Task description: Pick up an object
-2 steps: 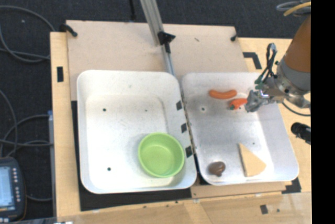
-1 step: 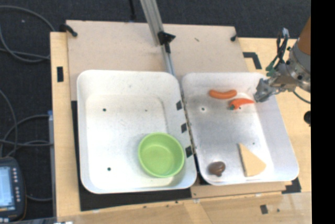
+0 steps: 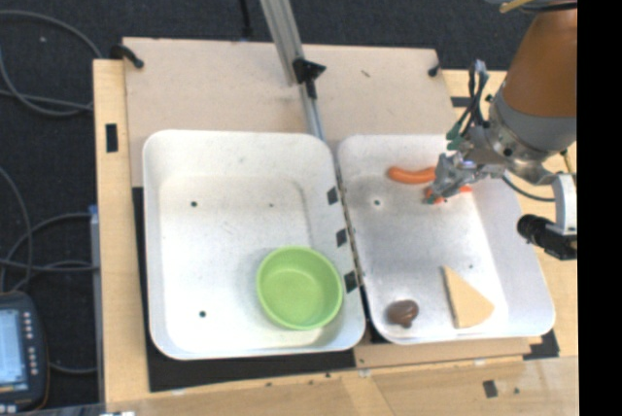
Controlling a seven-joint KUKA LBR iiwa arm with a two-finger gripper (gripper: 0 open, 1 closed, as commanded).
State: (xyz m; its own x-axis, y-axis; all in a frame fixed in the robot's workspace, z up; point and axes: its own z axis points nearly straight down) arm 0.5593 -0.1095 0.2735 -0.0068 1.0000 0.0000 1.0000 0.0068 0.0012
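Where the grey arm with its orange upper band reaches in from the right, its two-finger gripper (image 3: 445, 189) hangs over the far part of the right-hand shallow white bin (image 3: 505, 239), directly at the near end of a small orange, elongated, carrot-like object (image 3: 410, 175). That object lies flat on the bin floor near the far wall, running roughly left to right, smooth and glossy-looking, with rounded ends. Its right end disappears under the gripper's dark metal parts, and a small red-orange bit shows just below the fingertips; it is too small to tell whether it belongs to the same object. Whether the pincer is wide, narrow or closed on the object cannot be told from this slant, since the mechanism blurs together over that spot.

In the same bin, close to the near wall, a tan wedge-shaped piece like a slice of cheese or wood (image 3: 467, 298) lies flat with its point toward the far side. Just beside it to the left, apart from it, sits a small dark brown rounded lump (image 3: 402, 312).

The left-hand shallow white bin (image 3: 194, 181) holds a lime-green round plastic bowl (image 3: 298, 287), upright and open, in its near right corner, close to the wall shared with the other bin.

Both bins rest side by side on a pale wooden bench top (image 3: 224, 84). A slanted grey aluminium rail (image 3: 277, 1) crosses the far side of the bench and ends near the gap between the bins.
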